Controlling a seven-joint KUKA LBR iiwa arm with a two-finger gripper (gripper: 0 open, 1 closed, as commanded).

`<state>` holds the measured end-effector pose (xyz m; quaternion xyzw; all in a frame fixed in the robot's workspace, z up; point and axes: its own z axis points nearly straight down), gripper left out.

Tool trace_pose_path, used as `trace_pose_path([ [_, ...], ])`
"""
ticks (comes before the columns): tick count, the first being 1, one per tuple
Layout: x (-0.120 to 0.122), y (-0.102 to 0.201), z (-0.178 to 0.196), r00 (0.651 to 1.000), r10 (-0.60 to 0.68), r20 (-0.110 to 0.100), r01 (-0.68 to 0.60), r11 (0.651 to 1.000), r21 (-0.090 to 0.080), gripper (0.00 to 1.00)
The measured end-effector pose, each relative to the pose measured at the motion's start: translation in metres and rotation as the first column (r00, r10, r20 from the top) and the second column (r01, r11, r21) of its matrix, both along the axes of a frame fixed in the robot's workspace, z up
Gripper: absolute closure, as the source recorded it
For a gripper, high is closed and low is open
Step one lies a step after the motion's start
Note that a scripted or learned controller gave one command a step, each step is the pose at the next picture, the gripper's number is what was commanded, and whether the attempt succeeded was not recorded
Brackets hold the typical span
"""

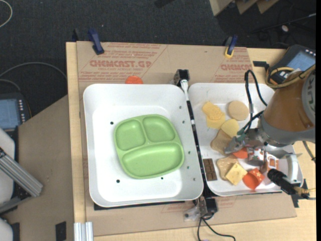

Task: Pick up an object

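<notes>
Green divided plate (149, 145) in left bin (95, 134); toy foods (225, 122) in right bin (198, 92).

From my seat the arm (288, 109) runs off the right edge, and its bulk hides the right bin's (200, 92) far side. The gripper (246, 147) sits low among the food pieces; I cannot make out its fingers. An orange piece (241, 153) beneath it is partly covered, its shape unclear.
</notes>
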<state>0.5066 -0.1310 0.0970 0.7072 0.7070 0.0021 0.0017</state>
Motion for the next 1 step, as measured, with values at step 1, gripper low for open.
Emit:
trace_pose_path([
  [1, 0.0756, 0.074, 0.092, 1.0, 0.006, 0.004, -0.006, 1.0, -0.002, 1.0],
])
